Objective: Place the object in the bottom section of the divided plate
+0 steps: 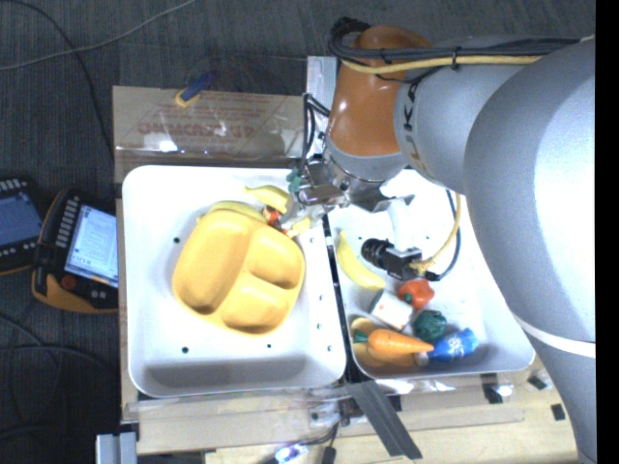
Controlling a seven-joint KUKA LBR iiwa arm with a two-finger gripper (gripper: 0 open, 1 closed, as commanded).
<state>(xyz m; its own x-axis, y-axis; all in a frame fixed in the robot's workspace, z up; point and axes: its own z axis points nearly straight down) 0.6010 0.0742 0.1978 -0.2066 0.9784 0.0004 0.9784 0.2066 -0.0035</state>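
A yellow divided plate (237, 269) lies in the left bin (155, 356), with one large section at its left and two smaller ones at its right and bottom. All three sections look bare. My gripper (302, 199) hangs over the left bin's far right corner, just past the plate's upper right rim. A yellow curved piece (266, 196) and a small red-orange bit (275, 218) lie at the plate's rim right beside the gripper. Whether either one is held is hidden by the wrist.
The right bin (503, 341) holds a banana (353, 261), a red tomato (417, 293), a white block (390, 309), a carrot (392, 344), a green item (431, 323) and a blue item (456, 344). The arm covers that bin's far side. A handheld controller (82, 254) lies left of the bench.
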